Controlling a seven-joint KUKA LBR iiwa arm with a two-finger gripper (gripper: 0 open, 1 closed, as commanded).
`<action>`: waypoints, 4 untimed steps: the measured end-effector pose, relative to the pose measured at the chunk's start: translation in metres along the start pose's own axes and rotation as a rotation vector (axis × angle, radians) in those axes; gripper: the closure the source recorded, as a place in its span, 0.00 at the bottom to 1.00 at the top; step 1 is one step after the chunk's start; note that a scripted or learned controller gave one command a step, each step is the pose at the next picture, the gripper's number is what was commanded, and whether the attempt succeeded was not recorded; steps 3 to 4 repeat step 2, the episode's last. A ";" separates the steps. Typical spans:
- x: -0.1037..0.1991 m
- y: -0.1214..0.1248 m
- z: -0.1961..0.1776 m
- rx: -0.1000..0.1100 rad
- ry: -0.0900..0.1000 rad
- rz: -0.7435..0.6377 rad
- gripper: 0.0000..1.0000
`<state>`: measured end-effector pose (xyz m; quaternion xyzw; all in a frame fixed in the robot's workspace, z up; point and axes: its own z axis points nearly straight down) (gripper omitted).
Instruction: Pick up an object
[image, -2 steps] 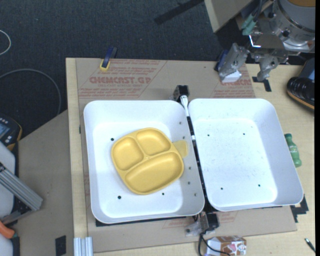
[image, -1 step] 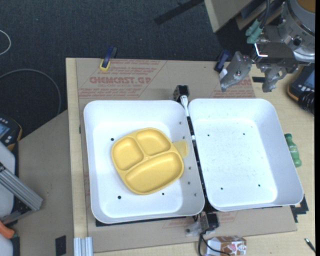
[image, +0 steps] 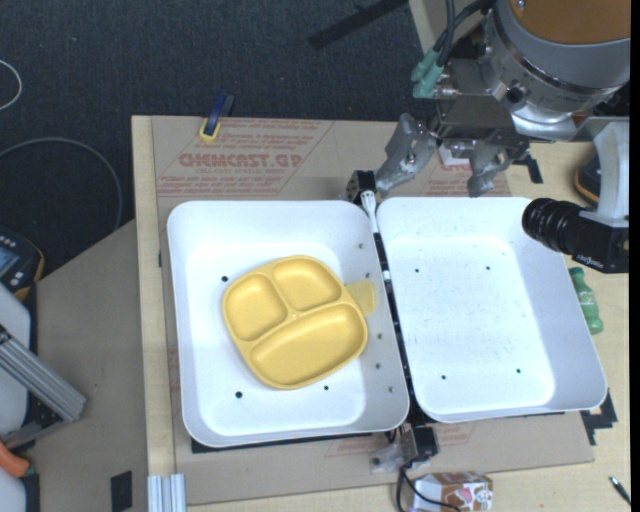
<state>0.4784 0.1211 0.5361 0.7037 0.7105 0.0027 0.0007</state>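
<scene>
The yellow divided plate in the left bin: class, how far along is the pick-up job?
Done: nothing; the yellow divided plate lies flat in the left bin. In hand: nothing; the tool hangs open above the bins' far edge, apart from the plate. Left: reaching over, descending, gripping and lifting.

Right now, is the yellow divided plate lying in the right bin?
No, the yellow divided plate lies in the left bin, beside the right bin.

The arm (image: 570, 40) was cut off by the top edge, its orange band barely showing. A black camera (image: 572, 228) overlapped the right bin's (image: 480, 400) far corner. A small packet (image: 462, 493) at the bottom edge was too blurred to read.
</scene>
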 end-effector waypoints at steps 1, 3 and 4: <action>-0.004 0.002 -0.010 -0.003 -0.002 0.007 1.00; -0.020 -0.001 0.100 0.018 -0.006 0.013 1.00; -0.020 -0.001 0.100 0.018 -0.006 0.013 1.00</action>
